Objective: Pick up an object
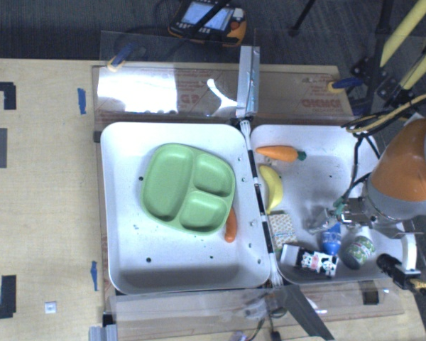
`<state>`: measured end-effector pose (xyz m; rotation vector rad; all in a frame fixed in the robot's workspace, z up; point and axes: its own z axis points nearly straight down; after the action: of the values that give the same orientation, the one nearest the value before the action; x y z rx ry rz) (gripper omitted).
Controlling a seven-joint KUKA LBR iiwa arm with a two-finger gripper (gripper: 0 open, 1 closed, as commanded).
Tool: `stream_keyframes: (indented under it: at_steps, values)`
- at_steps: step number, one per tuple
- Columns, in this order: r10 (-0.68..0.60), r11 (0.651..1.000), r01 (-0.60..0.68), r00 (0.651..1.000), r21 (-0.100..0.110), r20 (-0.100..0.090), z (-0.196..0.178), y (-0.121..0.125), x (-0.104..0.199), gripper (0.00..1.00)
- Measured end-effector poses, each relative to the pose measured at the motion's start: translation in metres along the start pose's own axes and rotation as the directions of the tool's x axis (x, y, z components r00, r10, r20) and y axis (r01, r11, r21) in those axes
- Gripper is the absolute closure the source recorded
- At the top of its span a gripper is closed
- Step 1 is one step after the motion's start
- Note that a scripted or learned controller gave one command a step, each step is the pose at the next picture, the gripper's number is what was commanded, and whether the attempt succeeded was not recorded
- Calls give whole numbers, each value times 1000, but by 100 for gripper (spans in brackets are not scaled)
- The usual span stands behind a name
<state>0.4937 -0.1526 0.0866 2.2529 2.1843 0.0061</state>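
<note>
- Right bin (309,142), near edge: black-and-white carton (311,261), blue item (331,241), greenish ball (358,250); gripper (341,219) just above them, grip state cannot tell.
- Left bin (121,190): green divided tray (188,187).
- Far: carrot (277,153), banana (272,186).
- Wooden bench (35,190); dark floor (57,13) behind.

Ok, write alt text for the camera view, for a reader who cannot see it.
A grey robot arm with an orange band reaches from the right over the right white bin, which holds a carrot, a banana and small cluttered items near the wrist. The left white bin holds a green divided plate with a small orange piece beside it.
</note>
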Motion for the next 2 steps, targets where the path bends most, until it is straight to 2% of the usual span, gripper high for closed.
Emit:
stream_keyframes:
  at_steps: [1,2]
  values:
    - [2,1000,-2,1000,-4,1,-11,1,-1,100]
    - [-94,996,94,996,4,1,-150,-7,-31,100]
